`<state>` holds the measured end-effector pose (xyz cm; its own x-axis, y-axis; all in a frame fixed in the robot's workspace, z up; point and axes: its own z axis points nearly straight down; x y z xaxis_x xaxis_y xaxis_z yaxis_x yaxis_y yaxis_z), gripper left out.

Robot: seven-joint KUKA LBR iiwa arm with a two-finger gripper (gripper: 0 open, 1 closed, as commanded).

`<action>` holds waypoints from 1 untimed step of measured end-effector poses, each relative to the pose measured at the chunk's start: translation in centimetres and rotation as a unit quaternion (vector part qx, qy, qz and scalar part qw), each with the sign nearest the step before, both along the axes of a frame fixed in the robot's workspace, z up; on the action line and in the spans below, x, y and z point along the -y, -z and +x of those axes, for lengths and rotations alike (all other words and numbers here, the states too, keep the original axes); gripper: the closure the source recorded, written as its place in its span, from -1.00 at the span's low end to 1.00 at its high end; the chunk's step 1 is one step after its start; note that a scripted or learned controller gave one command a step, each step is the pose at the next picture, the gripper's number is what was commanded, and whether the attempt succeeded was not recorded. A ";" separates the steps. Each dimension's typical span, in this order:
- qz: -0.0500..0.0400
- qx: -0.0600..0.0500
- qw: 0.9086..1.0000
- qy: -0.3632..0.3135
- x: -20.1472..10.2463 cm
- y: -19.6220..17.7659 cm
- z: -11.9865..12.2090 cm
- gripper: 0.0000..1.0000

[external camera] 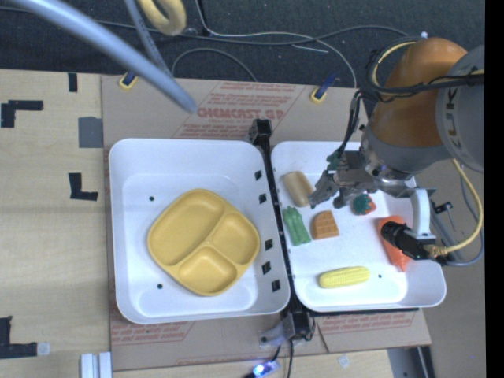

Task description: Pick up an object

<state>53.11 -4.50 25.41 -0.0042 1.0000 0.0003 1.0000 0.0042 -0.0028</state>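
My gripper hangs over the right bin, open with nothing between its fingers. It sits just right of a beige roll and above a brown waffle piece. A small teal and red item lies close on its right, partly under the wrist. A green vegetable lies along the bin's left wall. A yellow corn cob rests near the front. An orange-red item lies at the right, partly behind a cable fitting.
The left bin holds a yellow divided plate. A black divider runs between the bins. Grey poles and a yellow loop cross the upper left. Cables hang by the arm on the right.
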 end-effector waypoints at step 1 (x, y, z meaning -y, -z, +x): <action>0.000 0.000 1.000 0.000 -4.2 1.4 -0.7 1.00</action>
<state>52.40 -0.25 24.05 -0.0042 1.0000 0.0000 1.0000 0.0042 -0.0030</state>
